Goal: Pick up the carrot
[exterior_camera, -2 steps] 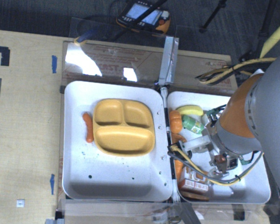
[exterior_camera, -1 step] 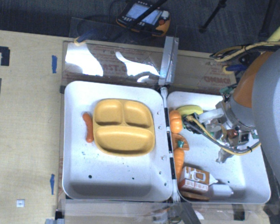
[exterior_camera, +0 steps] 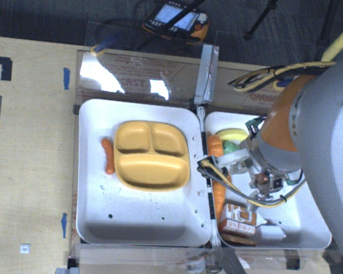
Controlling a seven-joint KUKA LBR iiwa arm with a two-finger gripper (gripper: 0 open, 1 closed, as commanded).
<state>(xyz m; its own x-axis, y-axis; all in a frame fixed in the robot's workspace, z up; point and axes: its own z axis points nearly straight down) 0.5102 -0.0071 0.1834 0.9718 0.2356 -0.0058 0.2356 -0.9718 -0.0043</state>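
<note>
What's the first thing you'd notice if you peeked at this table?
Probably the big yellow plate with three sections, sitting in the left bin beside a small orange sausage. Next, the grey and orange robot arm leaning over the right bin, with its pincer low by the carrot along that bin's left wall.

The light wooden bench (exterior_camera: pixel 25 168) carries two white bins: left bin (exterior_camera: pixel 90 174) mid-frame, right bin (exterior_camera: pixel 298 222) beside it.
</note>
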